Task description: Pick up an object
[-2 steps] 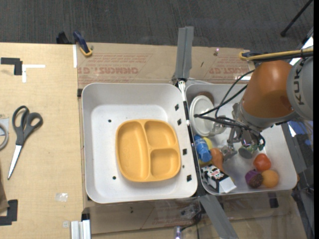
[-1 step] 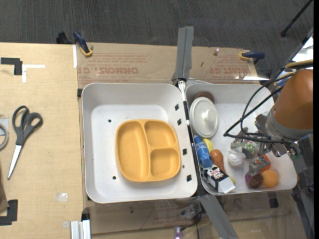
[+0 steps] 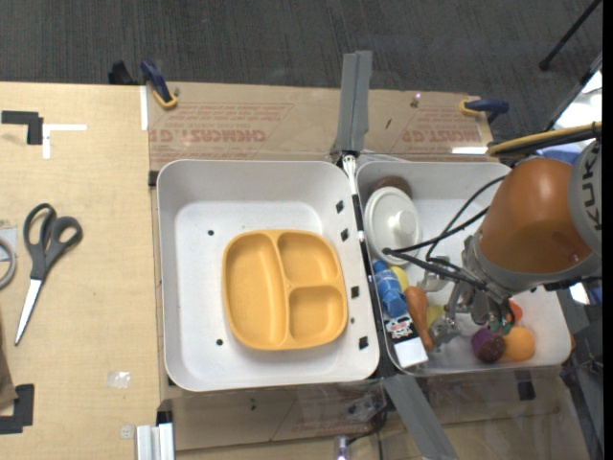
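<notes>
Down in the right white bin, near its front wall, I see the gripper lowered among a group of small objects. Whether it is released or clenched I cannot tell from this angle, and I see nothing that is clearly caught in it. Just beside it on the left lies an orange carrot-shaped toy, tilted, and next to that a blue bottle with a white end and a dark label lies along the left wall of the bin. A small yellow piece shows between the carrot toy and the gripper. On the other side of the gripper rest a dark purple round fruit and an orange ball, touching each other. Further back in the same bin stands a white round bowl. Black cables run from the arm's orange band over the bin. The left white bin holds a yellow plastic plate with three compartments. On the wooden bench, well apart at the left, lie scissors with black handles.
</notes>
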Controlling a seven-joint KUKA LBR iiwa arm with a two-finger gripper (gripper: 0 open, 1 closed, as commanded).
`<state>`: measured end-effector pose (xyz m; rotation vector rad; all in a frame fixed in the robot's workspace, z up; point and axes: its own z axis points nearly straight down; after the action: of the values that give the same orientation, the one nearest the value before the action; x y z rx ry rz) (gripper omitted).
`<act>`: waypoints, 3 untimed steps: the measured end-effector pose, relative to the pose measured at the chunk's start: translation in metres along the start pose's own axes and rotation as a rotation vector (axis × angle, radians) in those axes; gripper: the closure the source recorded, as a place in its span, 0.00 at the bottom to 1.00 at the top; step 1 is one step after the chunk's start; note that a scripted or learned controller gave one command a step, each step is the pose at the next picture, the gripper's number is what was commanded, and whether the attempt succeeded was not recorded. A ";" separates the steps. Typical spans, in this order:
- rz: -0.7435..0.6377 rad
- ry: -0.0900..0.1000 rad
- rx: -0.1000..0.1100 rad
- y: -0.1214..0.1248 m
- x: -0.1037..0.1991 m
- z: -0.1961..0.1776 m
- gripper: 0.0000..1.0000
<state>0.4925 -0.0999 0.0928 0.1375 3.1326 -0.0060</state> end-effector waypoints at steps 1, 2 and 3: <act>0.203 0.003 -0.003 -0.057 -0.021 -0.077 0.00; 0.248 0.005 -0.002 -0.015 0.001 0.001 0.00; 0.207 0.003 -0.002 -0.087 -0.046 -0.107 0.00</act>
<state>0.5300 -0.1900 0.2007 0.4609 3.1039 -0.0011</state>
